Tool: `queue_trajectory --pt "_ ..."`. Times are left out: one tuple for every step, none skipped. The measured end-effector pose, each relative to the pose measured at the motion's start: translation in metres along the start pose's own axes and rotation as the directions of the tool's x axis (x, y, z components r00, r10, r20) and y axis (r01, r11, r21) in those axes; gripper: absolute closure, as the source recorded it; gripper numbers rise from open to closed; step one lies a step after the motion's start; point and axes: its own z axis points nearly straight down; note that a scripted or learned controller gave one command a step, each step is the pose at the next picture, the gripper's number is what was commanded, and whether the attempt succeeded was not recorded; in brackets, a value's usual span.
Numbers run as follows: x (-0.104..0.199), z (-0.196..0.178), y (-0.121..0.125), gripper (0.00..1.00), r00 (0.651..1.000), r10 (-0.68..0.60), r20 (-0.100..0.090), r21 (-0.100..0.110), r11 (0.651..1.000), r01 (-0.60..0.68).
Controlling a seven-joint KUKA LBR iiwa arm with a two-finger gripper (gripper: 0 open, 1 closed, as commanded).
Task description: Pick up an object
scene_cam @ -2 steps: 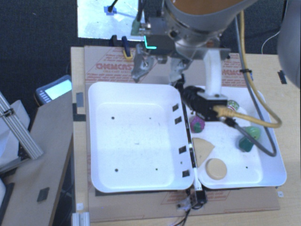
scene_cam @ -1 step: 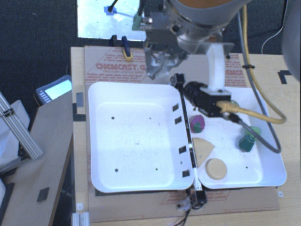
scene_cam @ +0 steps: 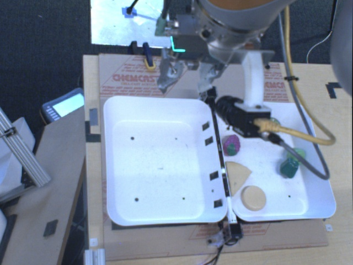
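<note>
Above the left bin's (scene_cam: 110, 164) far rim we see the gripper (scene_cam: 187, 79), fingers apart, nothing held; next, reach the berry (scene_cam: 231, 144).

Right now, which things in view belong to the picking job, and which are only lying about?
For the job:
- gripper, open, above the bins' far edge
- pink and green object
- green object
- tan wedge
- tan disc
- right bin

Lying about:
- left bin
- yellow cable
- cardboard sheet
</note>
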Motion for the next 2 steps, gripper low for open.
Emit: queue_trajectory --pt "0.0003 -0.0116 0.0002 1.00 1.000 -0.002 -0.002 -0.003 1.000 0.002" --pt "0.0002 -0.0111 0.0002 0.00 1.000 -0.002 -0.001 -0.002 1.000 0.002"
